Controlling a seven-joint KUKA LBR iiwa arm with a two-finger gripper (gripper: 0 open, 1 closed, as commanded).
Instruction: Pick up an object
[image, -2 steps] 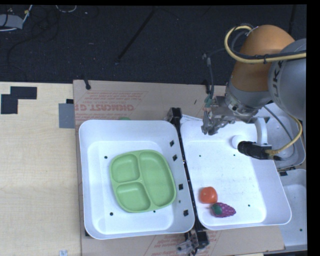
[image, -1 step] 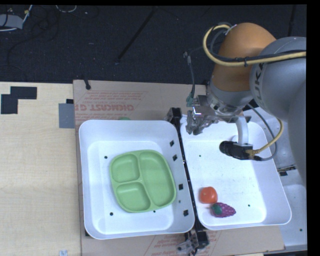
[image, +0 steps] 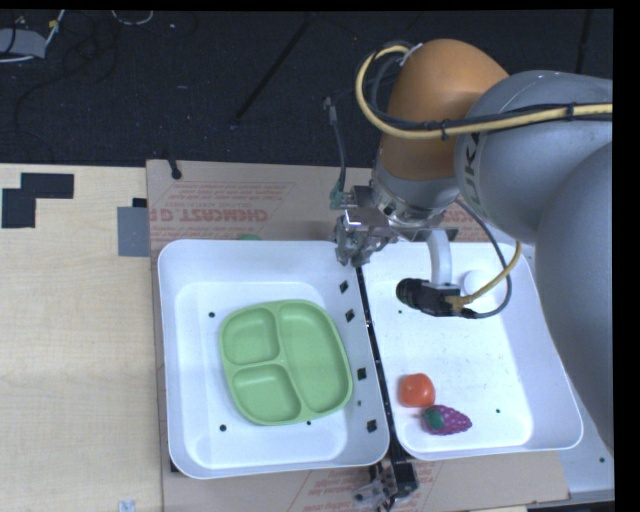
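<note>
Purple plastic grape bunch (image: 446, 420) is lying beside a red-orange toy fruit (image: 417, 389); pincer (image: 352, 246), grip state unclear, is hovering over the bins' divider.

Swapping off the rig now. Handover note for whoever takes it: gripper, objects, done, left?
Gripper: above the far end of the divide between the bins, nothing seen in it; open or shut unclear.
Left bin: green divided plate.
Right bin: red-orange toy and purple grape bunch, touching, near corner.
Done: nothing picked.
Left: choose an object, descend, grasp, lift.
</note>
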